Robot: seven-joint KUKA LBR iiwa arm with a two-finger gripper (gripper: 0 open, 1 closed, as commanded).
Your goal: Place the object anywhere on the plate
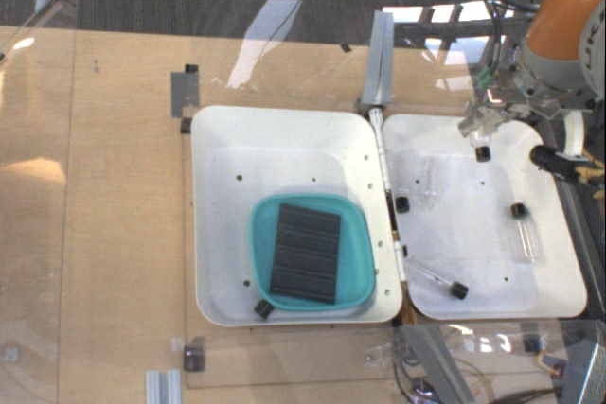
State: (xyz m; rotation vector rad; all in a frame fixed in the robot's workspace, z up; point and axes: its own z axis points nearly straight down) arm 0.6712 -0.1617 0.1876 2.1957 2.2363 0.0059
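We look down on a pale wooden surface (95, 203) with dark carpet behind it, and on it two white bins side by side, touching along a hinged middle edge. The arm (568, 5), grey with an orange band, comes in at the upper right, and its pincer (481, 123) hangs over the far edge of the right bin (559, 289); it is small and partly glassy against the white, so we cannot tell how its tips stand, and we see nothing clearly between them. Just below the pincer, almost touching it in our view, lies a small black piece (483, 152). Well to the pincer's left and nearer to us, in the left bin (218, 156), sits the teal plate (355, 246), and on it lies the object (306, 253), a dark ribbed block resting flat and slightly tilted, wholly inside the plate's rim. A small black cap (263, 307) lies just beyond the plate's near left corner, further from the pincer. In the right bin we see several clear vials with black caps: one (523, 230) below and to the right of the pincer, one (440, 282) nearer to us close to the bin's near edge, and a faint clear one (431, 180) just below and left of the pincer. Another black cap (401, 202) lies by the middle edge, left of and below the pincer.
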